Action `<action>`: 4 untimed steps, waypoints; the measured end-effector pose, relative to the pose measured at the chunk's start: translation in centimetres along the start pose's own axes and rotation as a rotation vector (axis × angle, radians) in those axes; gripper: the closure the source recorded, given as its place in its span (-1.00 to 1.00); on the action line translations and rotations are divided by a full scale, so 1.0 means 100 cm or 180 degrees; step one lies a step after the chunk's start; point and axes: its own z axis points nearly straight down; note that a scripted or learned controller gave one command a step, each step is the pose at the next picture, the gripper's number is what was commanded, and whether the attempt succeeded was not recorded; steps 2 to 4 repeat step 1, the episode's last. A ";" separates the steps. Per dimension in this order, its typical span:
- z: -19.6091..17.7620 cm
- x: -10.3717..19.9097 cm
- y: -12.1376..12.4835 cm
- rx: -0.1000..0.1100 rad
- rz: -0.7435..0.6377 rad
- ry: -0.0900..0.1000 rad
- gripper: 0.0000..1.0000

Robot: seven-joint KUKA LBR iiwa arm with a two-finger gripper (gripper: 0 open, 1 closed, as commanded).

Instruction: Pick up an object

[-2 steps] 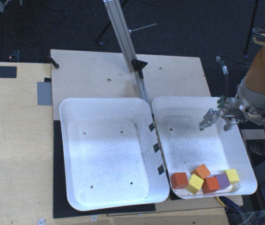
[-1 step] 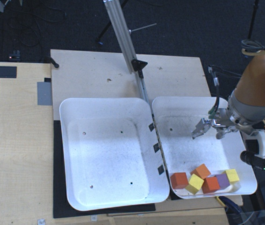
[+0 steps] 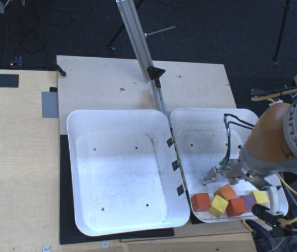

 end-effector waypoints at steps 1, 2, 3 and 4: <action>-0.112 -0.007 0.007 -0.0016 -0.0012 -0.0009 -1.00; -0.112 -0.007 0.007 -0.0016 -0.0012 -0.0009 -1.00; -0.112 -0.007 0.007 -0.0016 -0.0012 -0.0009 -1.00; -0.112 -0.007 0.007 -0.0016 -0.0012 -0.0009 -1.00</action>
